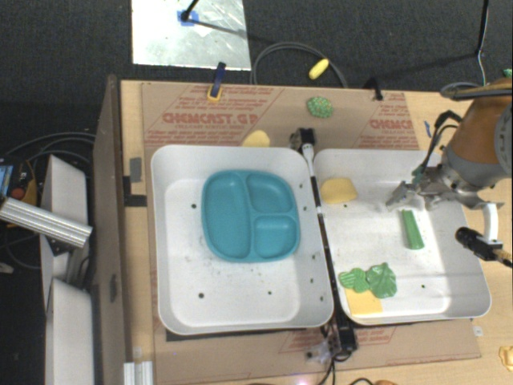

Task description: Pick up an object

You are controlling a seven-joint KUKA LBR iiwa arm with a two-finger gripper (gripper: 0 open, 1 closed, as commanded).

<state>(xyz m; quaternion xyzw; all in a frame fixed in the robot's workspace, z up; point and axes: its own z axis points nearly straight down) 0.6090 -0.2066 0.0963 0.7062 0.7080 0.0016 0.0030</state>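
Hand [418, 189] sits low over the right bin [449, 301], near its back edge, directly above the top end of the green stick [413, 228]. Metal fingers appear splayed to either side; nothing seen between them, so open and empty. Judged: lined up to descend on the stick, the nearest target. Other candidates in this bin: yellow lump [338, 189] at back-left corner, green leafy toy [370, 279] on a yellow card [365, 301] by the front edge. Left bin [172, 295] carries a teal divided plate [249, 215].
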